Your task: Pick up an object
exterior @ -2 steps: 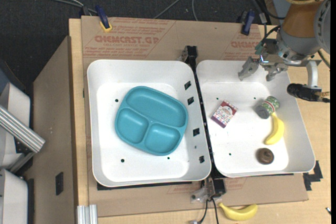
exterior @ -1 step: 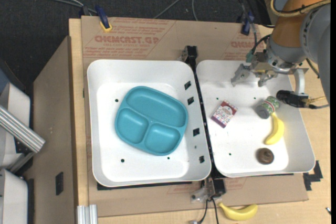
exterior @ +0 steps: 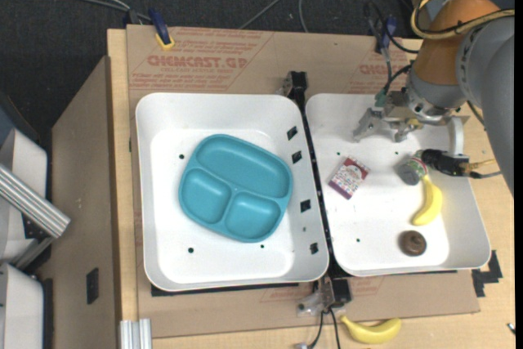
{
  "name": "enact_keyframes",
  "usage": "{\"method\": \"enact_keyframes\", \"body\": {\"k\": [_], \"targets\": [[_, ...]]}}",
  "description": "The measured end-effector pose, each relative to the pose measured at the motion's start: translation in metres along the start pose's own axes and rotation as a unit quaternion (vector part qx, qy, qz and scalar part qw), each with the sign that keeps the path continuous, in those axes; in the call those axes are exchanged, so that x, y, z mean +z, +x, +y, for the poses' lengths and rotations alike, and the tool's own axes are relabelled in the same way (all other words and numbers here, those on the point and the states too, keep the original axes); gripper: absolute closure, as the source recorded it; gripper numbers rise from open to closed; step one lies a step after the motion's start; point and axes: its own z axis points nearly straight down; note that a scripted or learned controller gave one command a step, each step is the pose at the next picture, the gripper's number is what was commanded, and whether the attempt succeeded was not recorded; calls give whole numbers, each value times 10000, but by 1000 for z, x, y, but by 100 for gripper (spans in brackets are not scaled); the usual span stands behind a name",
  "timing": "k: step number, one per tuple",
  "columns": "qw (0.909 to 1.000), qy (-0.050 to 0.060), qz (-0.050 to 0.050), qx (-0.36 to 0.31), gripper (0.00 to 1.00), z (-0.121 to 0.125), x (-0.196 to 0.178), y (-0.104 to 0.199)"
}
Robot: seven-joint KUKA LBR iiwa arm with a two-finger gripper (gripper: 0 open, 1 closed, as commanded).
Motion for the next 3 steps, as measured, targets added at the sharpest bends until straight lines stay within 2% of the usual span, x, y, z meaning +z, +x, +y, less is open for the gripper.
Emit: {"method": "enact_keyframes", "body": {"k": [1, 3], "targets": [[10000, -25, -4, -7, 100, 2, -14, 0], [10000, -63, -15, 4, 100, 6, -135, -9]]}}
